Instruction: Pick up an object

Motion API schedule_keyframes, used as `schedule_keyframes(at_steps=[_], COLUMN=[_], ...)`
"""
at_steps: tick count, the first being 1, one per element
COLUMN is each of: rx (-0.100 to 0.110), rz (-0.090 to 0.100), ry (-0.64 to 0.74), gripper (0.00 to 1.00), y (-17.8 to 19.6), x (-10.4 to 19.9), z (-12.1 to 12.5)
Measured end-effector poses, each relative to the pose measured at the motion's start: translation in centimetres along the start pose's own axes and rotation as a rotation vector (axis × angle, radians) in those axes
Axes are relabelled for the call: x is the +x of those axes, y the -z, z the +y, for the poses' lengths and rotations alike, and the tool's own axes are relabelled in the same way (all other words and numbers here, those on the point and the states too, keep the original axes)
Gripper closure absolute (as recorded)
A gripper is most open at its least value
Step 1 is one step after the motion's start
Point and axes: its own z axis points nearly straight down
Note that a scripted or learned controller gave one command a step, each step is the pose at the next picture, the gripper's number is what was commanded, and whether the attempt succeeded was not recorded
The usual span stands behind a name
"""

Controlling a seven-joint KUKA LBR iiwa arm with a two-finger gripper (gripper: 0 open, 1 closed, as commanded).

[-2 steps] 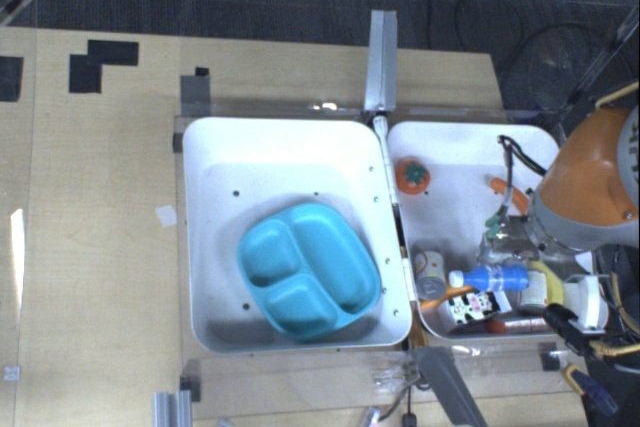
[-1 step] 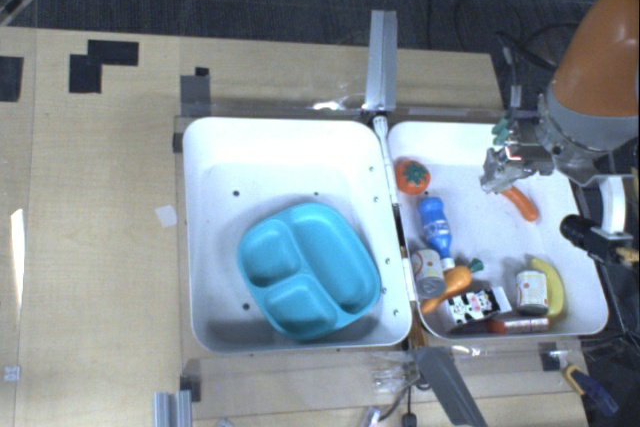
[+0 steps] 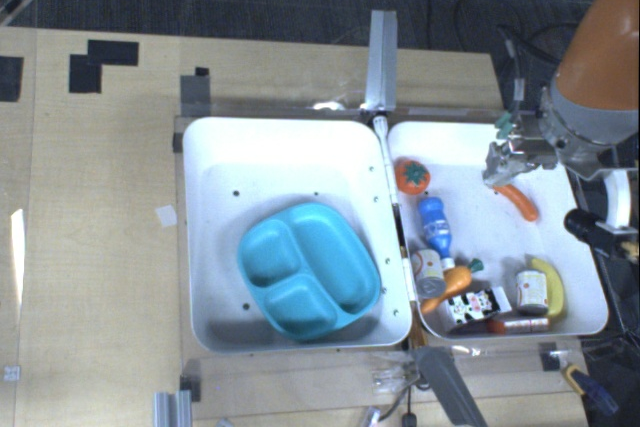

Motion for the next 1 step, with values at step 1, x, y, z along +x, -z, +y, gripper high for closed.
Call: schedule_keyframes(at_steps=[1], rx=[0.004], rz=[-0.001], ry=[0.100], gripper=[1.00], y=[3.07], x=[-7.70], z=[-6.26])
